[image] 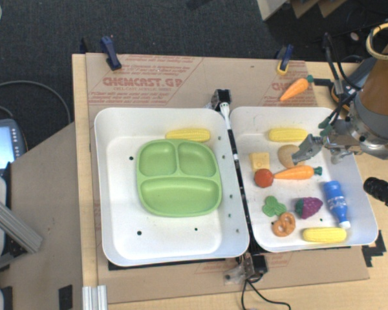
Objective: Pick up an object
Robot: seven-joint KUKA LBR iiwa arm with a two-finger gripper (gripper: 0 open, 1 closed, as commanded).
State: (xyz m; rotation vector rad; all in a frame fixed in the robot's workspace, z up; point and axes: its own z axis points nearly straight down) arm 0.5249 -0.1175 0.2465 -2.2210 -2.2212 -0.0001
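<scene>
The right bin [362, 186] holds several toy foods: a corn cob [287, 134], a cheese cube [260, 161], a potato [286, 155], a carrot [296, 172], a tomato [264, 178], broccoli [273, 206], purple grapes [308, 206], a pretzel [284, 224], a second corn cob [324, 235] and a blue bottle [335, 202]. My gripper [308, 148] reaches in from the right and hovers at the potato's right edge, just above the carrot. Nothing is visibly held.
The left bin [110, 173] carries a green divided plate [178, 177] and a corn cob [188, 135] behind it. Another carrot [294, 89] lies on the cardboard beyond the right bin. Blue clamps [110, 51] hold the board's far edge. The arm covers the right bin's far right corner.
</scene>
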